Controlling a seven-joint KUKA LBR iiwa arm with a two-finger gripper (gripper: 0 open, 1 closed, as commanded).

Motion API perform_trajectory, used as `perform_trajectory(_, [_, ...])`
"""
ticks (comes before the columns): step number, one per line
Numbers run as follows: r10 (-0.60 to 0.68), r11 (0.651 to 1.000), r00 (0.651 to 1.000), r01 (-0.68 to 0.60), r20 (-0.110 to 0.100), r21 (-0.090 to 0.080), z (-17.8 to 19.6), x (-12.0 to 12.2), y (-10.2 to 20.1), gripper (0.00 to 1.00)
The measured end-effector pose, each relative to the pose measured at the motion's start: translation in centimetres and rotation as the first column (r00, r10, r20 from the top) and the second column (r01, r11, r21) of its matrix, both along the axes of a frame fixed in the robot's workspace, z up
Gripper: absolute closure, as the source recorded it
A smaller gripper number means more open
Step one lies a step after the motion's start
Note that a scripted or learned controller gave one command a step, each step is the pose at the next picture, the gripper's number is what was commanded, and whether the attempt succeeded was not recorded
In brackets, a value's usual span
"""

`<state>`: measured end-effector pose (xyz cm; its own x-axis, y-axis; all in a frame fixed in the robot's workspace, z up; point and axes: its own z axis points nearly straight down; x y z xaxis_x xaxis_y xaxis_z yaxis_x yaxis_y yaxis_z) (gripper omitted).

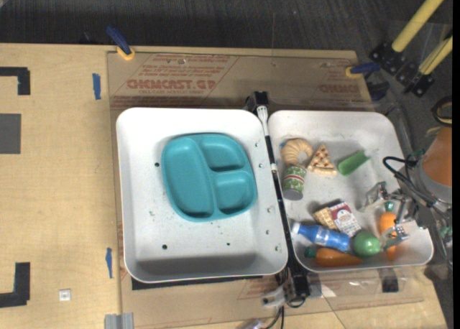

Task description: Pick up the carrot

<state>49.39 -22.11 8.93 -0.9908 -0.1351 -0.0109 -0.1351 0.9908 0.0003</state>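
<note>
The carrot [335,256] is an orange stick with a green end, lying along the front wall of the right bin [374,125]. It sits just below a blue bottle [321,235] and left of a green ball [366,244]. My gripper [390,212] hangs low over the right bin's front right corner, to the right of the carrot and beyond the green ball. A small orange piece [388,223] shows right at the gripper's tip; I cannot tell what it is or whether it is held.
The right bin also holds a bread roll [295,151], a pizza slice [323,161], a green block [352,162], a can [293,181] and a snack box [338,217]. A teal divided plate [208,175] lies in the left bin [136,198].
</note>
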Motion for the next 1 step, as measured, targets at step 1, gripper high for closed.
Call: perform_trajectory(1, [-0.115, 0.993, 0.993, 0.115, 0.005, -0.006, 0.08, -0.44, 2.5, 0.0])
